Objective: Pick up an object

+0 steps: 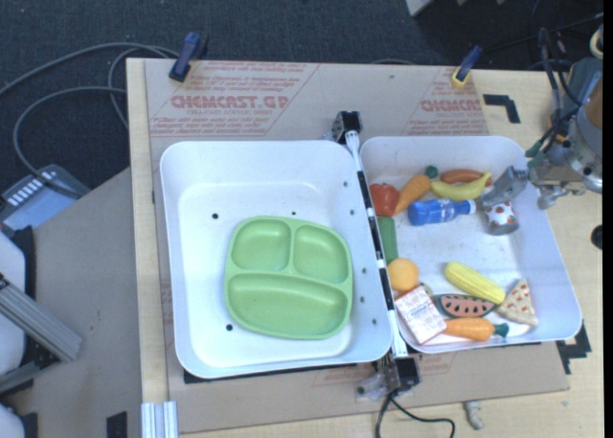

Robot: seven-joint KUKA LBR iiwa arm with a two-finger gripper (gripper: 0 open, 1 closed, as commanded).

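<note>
Small grey-and-red object [500, 220] lay in the right bin [567, 278], just under the gripper [525, 187] and a little toward the bin's middle; I judged it the likely target because nothing else was so close. In the camera view the gripper hung low over the bin's far right corner, and I could not tell whether it was wide or narrow; nothing could be seen held in it.

Several things could go wrong. The object looked small and roundish, so it could roll or slip away if the gripper came down off its centre. The bin wall stood close behind the gripper, and a descent too far to that side could strike the rim. The banana [460, 189] and the blue bottle [441, 211] lay just beyond the object, away from the gripper, and could be pushed or taken by mistake.

As for direction, the object showed no clear long axis and no clear pointing end; its shape was too small to read well.
</note>
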